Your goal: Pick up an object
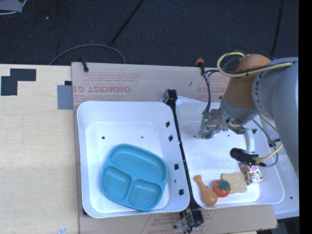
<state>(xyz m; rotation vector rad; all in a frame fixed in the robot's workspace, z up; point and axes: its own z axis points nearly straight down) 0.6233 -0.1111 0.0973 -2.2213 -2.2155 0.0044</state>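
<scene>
Fingers on your gripper [208, 130]: whether they're released or clenched, you cannot tell. Mirrored print on cardboard [105, 88] is illegible. Blue tray [134, 176] sits left; tomato [222, 188] right.

— What sort of place is shown here?

— A robotics lab or test bench is suggested. Two shallow white bins [87, 130] are set side by side on a sheet of printed cardboard [112, 84], which is laid over a pale wooden bench [34, 150].

— And what else points to that?

— A grey arm [273, 89] with an orange band is seen reaching in from the right, with yellow and black cables [229, 62] looped around its wrist. More cables [87, 48] are trailed over the dark carpet [170, 28] behind the bench. Toy food [222, 187] and a blue divided plate [134, 176] are kept in the bins, as for trials rather than for eating.
</scene>
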